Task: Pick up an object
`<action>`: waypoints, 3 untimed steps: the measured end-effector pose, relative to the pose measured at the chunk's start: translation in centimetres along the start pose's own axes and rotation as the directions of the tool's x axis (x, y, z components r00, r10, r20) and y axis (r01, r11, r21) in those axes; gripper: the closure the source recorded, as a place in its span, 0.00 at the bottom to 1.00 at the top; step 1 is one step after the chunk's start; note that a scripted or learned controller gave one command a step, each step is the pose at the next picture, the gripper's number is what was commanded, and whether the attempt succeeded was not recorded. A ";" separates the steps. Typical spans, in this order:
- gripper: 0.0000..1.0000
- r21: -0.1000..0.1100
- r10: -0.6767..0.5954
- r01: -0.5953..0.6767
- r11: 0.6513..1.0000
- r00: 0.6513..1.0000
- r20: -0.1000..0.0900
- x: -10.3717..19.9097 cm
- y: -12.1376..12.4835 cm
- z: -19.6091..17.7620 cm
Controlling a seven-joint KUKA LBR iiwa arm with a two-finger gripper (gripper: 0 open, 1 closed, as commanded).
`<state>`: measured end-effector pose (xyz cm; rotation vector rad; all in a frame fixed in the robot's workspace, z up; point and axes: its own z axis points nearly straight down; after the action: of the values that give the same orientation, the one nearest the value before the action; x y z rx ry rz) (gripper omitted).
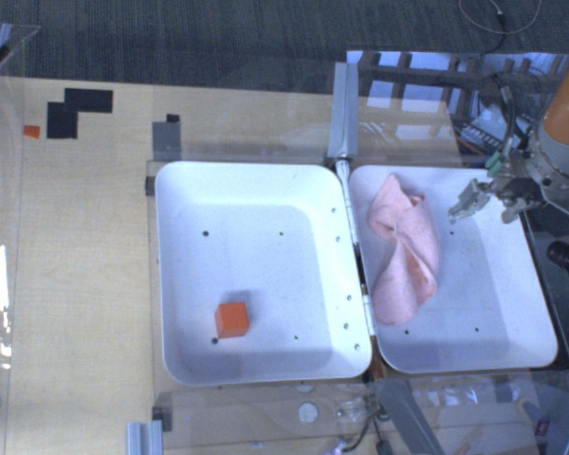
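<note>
Pink cloth [403, 249] (crumpled) in right bin [512, 349] | end effector [486, 204] just right, fingers spread, holding nothing

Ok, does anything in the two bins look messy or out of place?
Only the pink cloth: it lies crumpled and twisted along the left side of the right bin. The orange cube sits squarely in the left bin. No spills or damage.

You are looking at a robotics lab: two white bins [256, 183] fixed on a wooden table [76, 273], clear guard panels [5, 254], cables [498, 12] and a metal frame [427, 79] at far right.
</note>
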<state>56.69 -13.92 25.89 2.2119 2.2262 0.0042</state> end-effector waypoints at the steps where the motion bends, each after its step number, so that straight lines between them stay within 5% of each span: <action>1: 0.00 0.000 -0.157 0.157 0.988 0.988 -0.001 1.0 2.5 13.1; 2: 0.00 -0.013 -0.302 0.303 0.953 0.953 0.005 4.5 1.1 16.7; 3: 0.00 -0.014 -0.344 0.344 0.939 0.939 0.008 2.2 -4.0 16.6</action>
<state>52.80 -11.70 9.24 1.7797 2.5661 0.0136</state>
